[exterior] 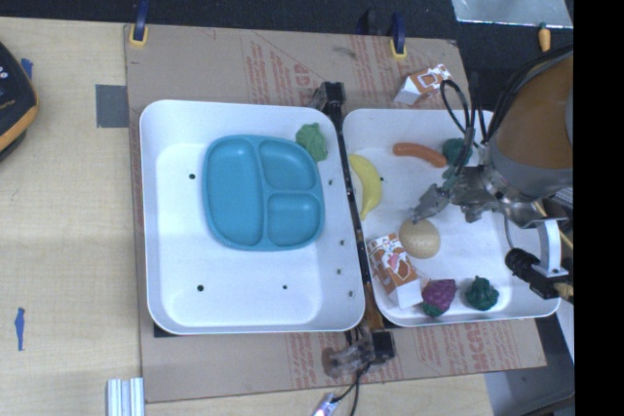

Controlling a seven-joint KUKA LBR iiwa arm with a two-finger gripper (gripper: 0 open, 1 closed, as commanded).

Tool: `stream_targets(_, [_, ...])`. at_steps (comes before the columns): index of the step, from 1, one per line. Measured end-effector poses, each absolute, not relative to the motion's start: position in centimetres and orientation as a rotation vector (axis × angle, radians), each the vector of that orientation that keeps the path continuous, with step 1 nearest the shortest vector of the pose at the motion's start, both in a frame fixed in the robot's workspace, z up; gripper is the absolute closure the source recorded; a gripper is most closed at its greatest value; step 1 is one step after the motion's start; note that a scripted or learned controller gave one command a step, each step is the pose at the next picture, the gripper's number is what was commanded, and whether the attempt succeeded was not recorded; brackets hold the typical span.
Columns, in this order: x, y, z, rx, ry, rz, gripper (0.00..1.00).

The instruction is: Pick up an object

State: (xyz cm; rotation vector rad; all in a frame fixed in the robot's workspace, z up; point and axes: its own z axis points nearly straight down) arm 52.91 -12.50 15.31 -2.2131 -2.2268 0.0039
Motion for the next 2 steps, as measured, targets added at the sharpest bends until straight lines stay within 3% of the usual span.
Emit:
stream_targets(1, [56.6, -14.1, 9.1, -2.214, -2.228, 0.005, 0.00])
stream_targets(2, [64.2, -12.6, 9.2, -2.216, -2.225, 0.002, 0.00])
